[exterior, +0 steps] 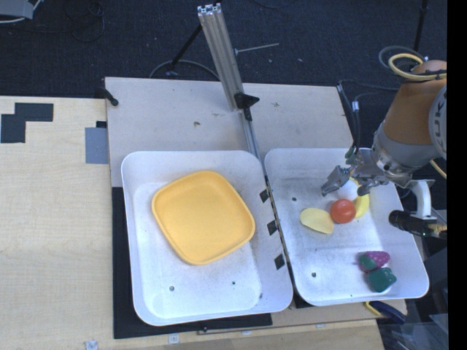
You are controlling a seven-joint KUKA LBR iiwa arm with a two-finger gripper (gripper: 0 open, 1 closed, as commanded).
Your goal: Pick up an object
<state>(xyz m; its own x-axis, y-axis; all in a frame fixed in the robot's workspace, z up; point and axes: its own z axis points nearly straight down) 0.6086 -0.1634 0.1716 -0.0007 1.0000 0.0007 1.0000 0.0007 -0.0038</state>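
My gripper (pixel 349 188) hangs over the upper part of the right bin (pixel 321 268), fingers spread open with nothing between them. Just below it lie a red ball-like object (pixel 343 211), a pale yellow flat piece (pixel 316 220) to its left, and a yellow piece (pixel 362 205) on its right, partly under the gripper. Near the bin's lower right corner sit a purple object (pixel 375 258) and a green object (pixel 381 278), touching each other.
The left bin (pixel 146 283) holds a yellow square plate (pixel 203 216). A metal post (pixel 225 49) rises behind the bins. Black clips (pixel 271 227) mark the divider between the two bins.
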